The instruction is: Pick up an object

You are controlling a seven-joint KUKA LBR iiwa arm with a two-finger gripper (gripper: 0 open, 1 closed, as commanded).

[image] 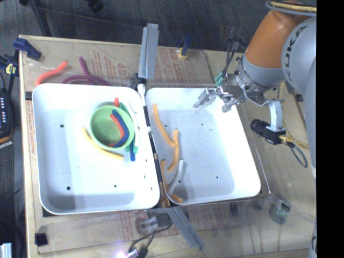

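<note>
claw parked over right bin, nothing grabbed yet

claw hangs spread and bare above the right bin's far edge, so it looks like the approach step. orange sticks lie along that bin's left wall. next move calls for sliding left, dropping, then pinching one without hitting the wall.

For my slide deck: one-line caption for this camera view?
Open claw poised over right bin holding orange strips; green bowl sits in left bin.
</note>
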